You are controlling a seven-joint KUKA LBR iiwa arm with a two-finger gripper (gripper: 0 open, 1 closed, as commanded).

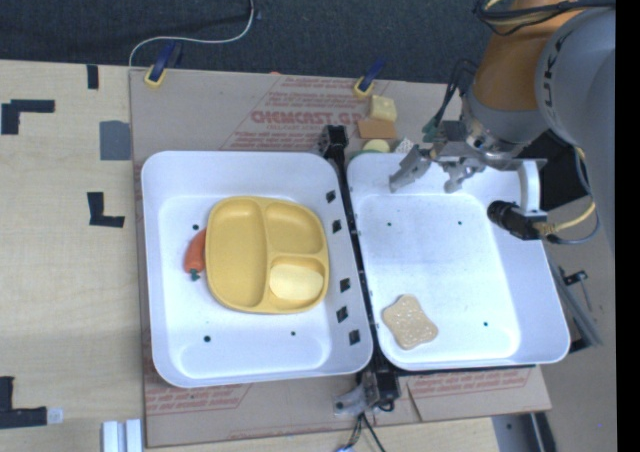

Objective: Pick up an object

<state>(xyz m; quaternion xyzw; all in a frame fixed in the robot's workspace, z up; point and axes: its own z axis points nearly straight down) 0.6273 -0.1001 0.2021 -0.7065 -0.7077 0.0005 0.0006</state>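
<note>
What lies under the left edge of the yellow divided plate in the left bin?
An orange object pokes out from beneath the yellow plate, resting on the left bin floor. The plate covers the rest of it, so its full shape cannot be seen.

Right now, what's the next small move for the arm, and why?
Probably bring the gripper toward the near side of the right bin and over the cracker. The gripper hangs open with nothing between its fingers at the bin's far edge, and the cracker lies alone at the near-left corner.
</note>
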